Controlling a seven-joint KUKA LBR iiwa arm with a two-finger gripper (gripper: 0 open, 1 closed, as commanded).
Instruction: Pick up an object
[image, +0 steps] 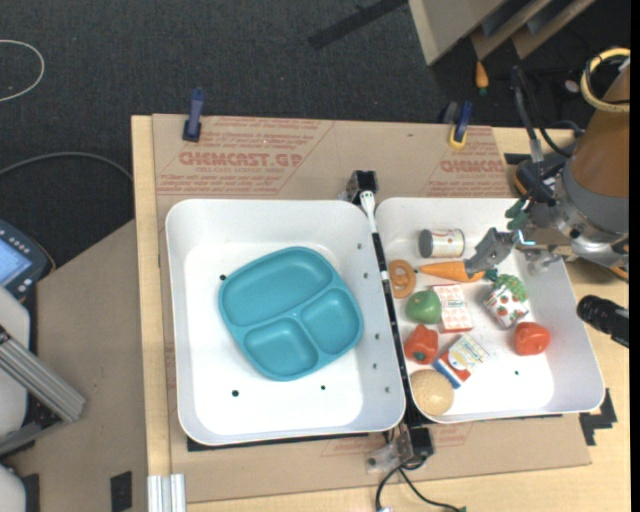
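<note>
The right bin (560, 395) holds several toy foods: a white can (441, 242), a carrot (443, 270), an orange pretzel ring (401, 278), a green pepper (424, 305), a small red-and-white box (455, 308), a strawberry-print carton (506, 300), a red tomato (531, 339), a red pepper (422, 345), a flat packet (465, 358) and a round bun (433, 392). My gripper (515, 258) hangs over the bin's upper right part, just above the strawberry carton and right of the carrot's tip. Its fingers (490, 250) are spread open with nothing between them.
The left bin (190, 300) bears a teal divided plate (290, 312). The two bins meet at a clipped seam (380, 290). The arm's grey and orange body (600, 170) covers the right bin's far right corner. Cables lie behind it.
</note>
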